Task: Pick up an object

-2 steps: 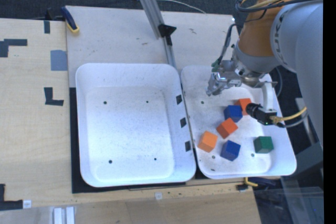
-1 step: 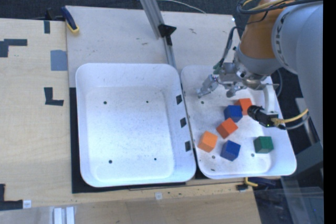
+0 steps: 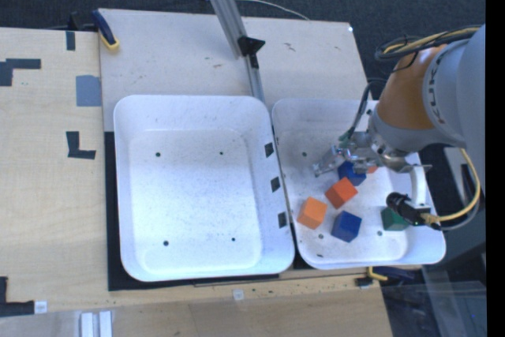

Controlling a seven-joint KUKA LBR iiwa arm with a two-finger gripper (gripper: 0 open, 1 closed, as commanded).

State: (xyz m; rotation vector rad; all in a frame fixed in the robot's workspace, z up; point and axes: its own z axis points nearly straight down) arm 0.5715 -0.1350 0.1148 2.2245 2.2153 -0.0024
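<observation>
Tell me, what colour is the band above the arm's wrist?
Orange. The band shows plainly in the camera view, above the right bin.

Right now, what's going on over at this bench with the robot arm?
A grey KUKA arm reaches in from the right and has its end effector low inside the right bin, over a cluster of small blocks. A blue block sits right beneath it, with a red-orange block, an orange block, another blue block and a green block nearby. Nothing looks lifted yet. The left bin sits beside it.
</observation>
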